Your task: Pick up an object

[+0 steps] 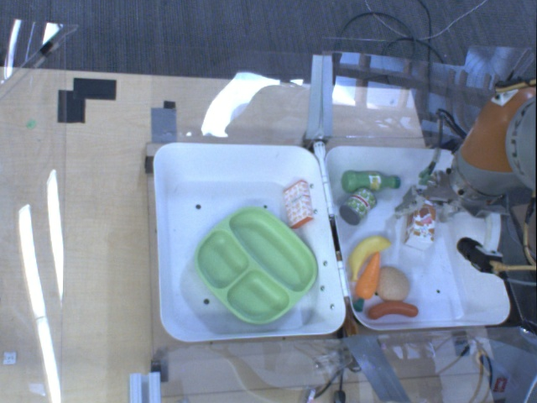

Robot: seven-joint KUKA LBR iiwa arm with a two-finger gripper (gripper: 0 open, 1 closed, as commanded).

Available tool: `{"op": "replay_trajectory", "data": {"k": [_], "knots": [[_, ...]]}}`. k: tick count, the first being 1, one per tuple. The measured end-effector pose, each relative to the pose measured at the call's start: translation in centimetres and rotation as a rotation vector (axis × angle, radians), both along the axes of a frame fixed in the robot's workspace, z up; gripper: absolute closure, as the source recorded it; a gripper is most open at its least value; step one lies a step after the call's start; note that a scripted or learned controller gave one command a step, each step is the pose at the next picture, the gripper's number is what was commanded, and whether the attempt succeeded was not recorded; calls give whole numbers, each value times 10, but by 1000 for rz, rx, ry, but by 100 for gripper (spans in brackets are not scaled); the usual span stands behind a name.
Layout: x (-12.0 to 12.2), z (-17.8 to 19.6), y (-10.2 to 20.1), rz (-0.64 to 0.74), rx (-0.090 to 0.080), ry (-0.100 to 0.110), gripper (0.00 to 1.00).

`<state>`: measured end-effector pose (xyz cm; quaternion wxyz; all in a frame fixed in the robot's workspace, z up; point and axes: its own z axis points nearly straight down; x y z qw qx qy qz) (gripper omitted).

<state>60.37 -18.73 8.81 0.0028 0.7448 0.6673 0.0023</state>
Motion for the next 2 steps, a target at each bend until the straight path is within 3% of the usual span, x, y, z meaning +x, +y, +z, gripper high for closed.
{"op": "replay_trajectory", "data": {"k": [1, 2], "knots": [[3, 14, 1, 3, -2, -9, 100], [10, 103, 34, -38, 0, 0, 100]]}}
